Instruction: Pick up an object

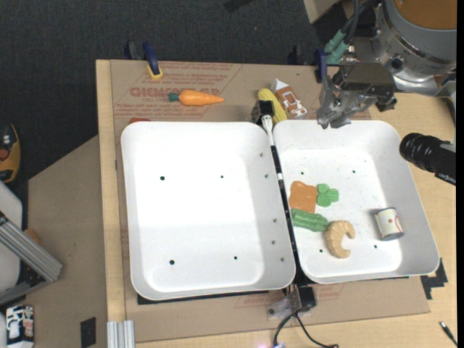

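Observation:
The right bin (377, 158) holds an orange block (303, 196) with a green piece (328, 194) beside it, a green pod-shaped toy (309, 222), a tan croissant (339, 238) and a small grey can (389, 223). My gripper (333, 117) hangs over the back rim of the right bin, well above and behind these objects. Nothing shows between its fingers. The left bin (203, 209) lies beside it.
Behind the bins on the cardboard lie a toy carrot (197, 98), a yellow corn toy (268, 101) and a brown packet (291, 101). A blue-yellow clamp (152, 62) sits at the back left. A black cylinder (429, 154) juts in at the right.

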Available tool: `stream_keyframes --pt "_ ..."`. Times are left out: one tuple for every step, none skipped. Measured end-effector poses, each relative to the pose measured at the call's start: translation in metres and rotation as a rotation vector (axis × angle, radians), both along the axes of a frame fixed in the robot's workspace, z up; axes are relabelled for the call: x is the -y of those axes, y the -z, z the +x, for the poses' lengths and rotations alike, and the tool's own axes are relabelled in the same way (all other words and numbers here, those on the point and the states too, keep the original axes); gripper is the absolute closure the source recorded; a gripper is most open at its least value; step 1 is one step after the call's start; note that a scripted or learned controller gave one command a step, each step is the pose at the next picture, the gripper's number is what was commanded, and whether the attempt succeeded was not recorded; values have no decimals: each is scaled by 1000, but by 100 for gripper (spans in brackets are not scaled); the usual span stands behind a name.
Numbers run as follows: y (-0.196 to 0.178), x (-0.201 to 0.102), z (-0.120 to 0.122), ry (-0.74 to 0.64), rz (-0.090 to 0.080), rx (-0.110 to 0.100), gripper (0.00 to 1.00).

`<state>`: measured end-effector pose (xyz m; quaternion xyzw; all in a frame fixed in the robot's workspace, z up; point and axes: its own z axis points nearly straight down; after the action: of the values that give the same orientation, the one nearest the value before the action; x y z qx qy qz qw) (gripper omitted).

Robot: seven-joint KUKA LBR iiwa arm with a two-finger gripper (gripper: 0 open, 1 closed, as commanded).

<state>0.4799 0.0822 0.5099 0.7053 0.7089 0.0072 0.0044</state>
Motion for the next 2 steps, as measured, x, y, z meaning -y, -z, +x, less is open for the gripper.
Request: stream_keyframes --pt "113 -151 -2 -10 -5 -27 100" --pt "-35 -142 0 3 5 1 100"
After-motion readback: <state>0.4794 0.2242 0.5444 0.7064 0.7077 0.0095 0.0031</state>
